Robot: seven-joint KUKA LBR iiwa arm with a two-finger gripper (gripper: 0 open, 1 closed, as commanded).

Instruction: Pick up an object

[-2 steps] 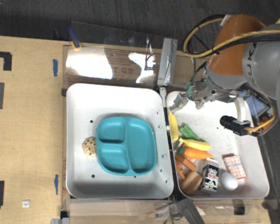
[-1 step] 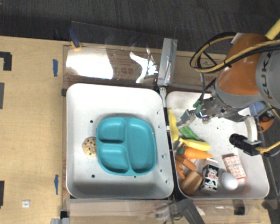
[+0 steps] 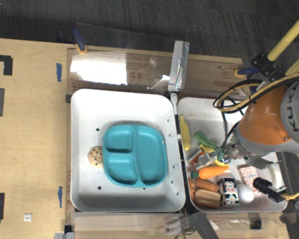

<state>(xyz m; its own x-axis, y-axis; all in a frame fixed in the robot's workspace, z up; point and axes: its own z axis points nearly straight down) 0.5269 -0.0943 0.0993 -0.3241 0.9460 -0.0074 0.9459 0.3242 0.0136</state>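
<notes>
bench (image 3: pixel 22 134) | left bin (image 3: pixel 84 107): teal tray (image 3: pixel 135 154), cookie (image 3: pixel 95 156) | right bin (image 3: pixel 200 109): toys

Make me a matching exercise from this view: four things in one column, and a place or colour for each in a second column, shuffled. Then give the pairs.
Things:
1. divided plate
2. cookie
3. banana
4. carrot

Places or colours:
A. yellow, along the right bin's left wall
B. teal, in the middle of the left bin
C. orange, among the clutter in the right bin
D. speckled tan, touching the plate's left edge

Pairs: 1-B, 2-D, 3-A, 4-C
</notes>
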